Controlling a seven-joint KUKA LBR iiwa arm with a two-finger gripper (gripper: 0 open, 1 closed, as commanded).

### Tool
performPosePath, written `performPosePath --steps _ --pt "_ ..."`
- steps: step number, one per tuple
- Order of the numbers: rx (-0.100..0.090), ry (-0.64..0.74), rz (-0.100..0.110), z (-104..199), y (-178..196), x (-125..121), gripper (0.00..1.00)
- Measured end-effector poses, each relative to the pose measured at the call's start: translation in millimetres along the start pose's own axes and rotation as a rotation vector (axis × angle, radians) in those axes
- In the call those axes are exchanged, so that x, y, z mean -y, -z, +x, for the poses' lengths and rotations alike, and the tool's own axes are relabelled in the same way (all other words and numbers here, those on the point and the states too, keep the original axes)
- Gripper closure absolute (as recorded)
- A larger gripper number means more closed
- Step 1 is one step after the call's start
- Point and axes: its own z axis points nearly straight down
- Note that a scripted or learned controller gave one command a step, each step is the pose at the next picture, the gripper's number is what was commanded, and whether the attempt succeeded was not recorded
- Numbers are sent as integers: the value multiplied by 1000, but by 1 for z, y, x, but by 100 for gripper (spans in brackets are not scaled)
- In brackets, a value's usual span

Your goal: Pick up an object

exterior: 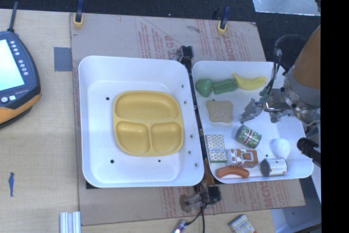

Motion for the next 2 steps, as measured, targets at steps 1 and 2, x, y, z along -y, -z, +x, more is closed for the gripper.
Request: performPosePath --steps 1,2 --pt "0 1 1 -22 -120 16 0" --pt "2 6 2 -23 -110 16 100"
